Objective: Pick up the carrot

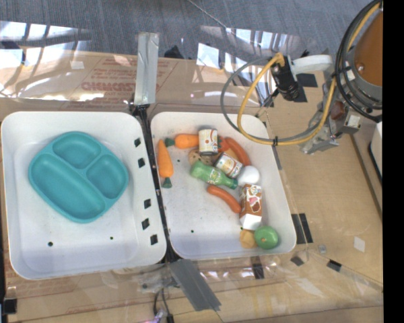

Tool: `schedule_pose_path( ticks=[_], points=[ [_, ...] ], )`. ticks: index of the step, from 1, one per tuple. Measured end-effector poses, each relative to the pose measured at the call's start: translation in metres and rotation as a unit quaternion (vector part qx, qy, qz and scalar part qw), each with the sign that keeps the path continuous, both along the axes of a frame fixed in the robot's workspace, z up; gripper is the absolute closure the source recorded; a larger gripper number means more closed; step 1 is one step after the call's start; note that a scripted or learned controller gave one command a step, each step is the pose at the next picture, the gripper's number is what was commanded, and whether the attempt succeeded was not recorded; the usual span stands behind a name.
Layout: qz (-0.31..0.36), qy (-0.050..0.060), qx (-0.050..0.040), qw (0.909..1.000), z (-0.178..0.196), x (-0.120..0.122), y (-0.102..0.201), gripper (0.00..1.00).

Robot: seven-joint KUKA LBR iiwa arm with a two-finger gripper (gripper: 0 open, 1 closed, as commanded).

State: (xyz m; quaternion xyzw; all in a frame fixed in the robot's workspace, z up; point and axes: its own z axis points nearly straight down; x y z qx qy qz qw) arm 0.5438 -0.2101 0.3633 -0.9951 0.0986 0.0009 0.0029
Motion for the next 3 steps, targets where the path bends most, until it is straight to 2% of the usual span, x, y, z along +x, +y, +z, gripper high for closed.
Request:
schedule_pose_path(
  ticks=[1, 2, 3],
  points=[
    [0.004, -0.003, 0.0030, 1.0000, 0.011, 0.003, 0.005, 1.00],
    [-0.001, -0.004, -0.0009, 1.0000, 0.054, -0.031, 0.000, 1.00],
    [0.000, 0.000, 0.0010, 1.0000, 0.015, 0.034, 0.002, 1.00]
  ],
)
